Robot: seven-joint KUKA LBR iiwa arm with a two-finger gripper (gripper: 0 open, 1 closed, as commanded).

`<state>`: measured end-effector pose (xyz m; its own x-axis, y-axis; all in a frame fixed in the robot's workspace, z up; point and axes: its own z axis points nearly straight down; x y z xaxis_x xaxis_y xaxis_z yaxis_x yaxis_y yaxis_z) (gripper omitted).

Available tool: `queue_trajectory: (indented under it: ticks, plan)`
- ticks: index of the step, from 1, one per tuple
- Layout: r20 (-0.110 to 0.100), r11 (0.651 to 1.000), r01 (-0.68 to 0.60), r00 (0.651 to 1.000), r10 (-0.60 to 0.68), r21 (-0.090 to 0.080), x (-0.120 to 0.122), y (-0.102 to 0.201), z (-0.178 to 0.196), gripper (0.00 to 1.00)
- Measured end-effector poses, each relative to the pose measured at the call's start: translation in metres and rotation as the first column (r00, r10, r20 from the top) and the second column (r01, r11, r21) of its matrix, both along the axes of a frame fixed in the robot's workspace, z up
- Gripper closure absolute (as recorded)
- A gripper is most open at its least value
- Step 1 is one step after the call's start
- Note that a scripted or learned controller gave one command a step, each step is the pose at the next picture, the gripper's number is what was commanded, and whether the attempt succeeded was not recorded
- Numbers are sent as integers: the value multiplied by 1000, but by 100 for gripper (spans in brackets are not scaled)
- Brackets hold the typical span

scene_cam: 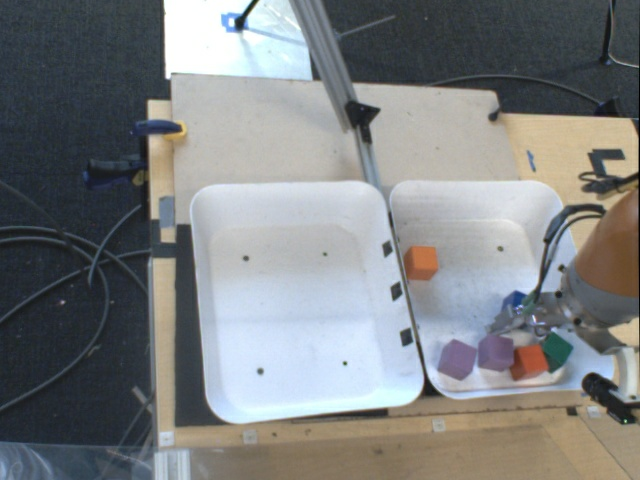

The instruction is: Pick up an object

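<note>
hand (520, 320) over right bin (470, 203) | orange cube (422, 262) square-on, no long axis

The right bin's (470, 203) far half lay open save an orange cube (422, 262); blocks (495, 353) crowded its near corner beside the end effector (520, 320).

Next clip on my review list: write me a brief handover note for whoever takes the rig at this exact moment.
Gripper: low in the right bin, at the near-right cluster; finger state not readable, nothing visibly held.
Objects: orange cube alone near the right bin's left wall; two purple cubes, a red-orange block, a green block and a blue piece clustered by the gripper.
Left bin: no objects.
Done: arm is down at the cluster.
Left: secure one object and lift it.
</note>
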<state>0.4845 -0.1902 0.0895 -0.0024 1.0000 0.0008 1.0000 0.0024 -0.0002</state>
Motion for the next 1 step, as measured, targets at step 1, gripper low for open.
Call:
queue_trajectory:
  ticks: [1]
  plan:
    - [9, 1000, -5, 1000, 5, -4, 73, -18, 2, 0]
